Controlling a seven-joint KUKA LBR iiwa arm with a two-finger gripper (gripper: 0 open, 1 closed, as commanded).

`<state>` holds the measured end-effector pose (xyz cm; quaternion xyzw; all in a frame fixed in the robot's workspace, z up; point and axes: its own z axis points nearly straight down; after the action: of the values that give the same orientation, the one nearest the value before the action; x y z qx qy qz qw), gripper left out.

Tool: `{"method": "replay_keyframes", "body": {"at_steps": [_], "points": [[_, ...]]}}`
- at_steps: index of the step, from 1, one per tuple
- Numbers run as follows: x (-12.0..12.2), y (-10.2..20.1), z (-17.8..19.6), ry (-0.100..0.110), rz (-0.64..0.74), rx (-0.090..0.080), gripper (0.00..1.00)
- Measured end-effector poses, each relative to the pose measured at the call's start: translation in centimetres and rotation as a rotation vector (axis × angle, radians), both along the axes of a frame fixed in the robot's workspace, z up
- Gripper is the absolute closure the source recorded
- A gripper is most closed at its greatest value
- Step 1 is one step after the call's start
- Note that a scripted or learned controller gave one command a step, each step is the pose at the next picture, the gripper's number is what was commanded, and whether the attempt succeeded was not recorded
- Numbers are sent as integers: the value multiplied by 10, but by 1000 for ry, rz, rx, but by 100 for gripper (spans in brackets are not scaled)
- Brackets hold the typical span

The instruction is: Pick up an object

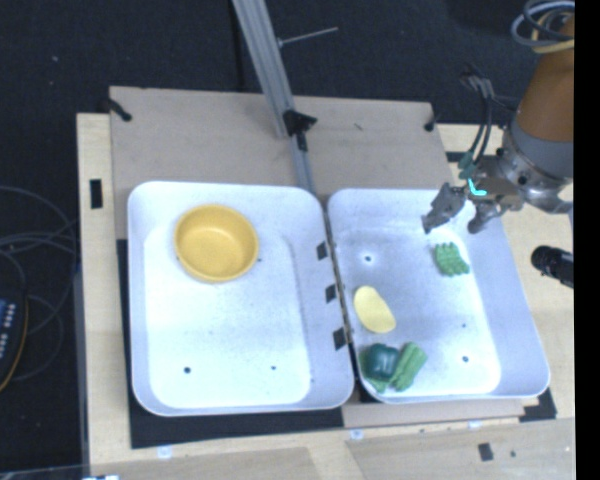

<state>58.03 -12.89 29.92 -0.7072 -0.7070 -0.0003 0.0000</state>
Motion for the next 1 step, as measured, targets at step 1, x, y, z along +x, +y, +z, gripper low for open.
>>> {"method": "replay_keyframes", "body": {"at_steps": [1], "points": [[0, 0, 0, 0, 0, 0, 0]]}}
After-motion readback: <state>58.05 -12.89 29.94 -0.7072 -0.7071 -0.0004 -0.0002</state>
